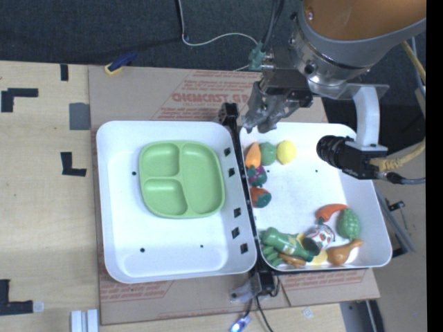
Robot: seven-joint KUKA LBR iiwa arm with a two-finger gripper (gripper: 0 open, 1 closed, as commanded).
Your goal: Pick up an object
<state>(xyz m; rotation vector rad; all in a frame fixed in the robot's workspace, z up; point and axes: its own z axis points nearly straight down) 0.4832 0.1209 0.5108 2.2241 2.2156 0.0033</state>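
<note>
A pale green divided plate (pixel 182 179) sits in the white left bin (pixel 114 185). Right of that plate lie a yellow ball (pixel 285 151), an orange carrot-like piece (pixel 252 153), and a dark green ridged toy (pixel 349 222), possibly a pepper. Above the plate, the brown cardboard (pixel 166 95) carries red lettering.

Cardboard sheet (pixel 173 92) (red printing) covers a pale bench (pixel 41 206); dark carpet (pixel 83 12) behind.

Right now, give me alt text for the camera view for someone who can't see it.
A robot gripper hangs over the right bin's far left corner, above small toy foods. The left bin holds a green divided plate.
</note>
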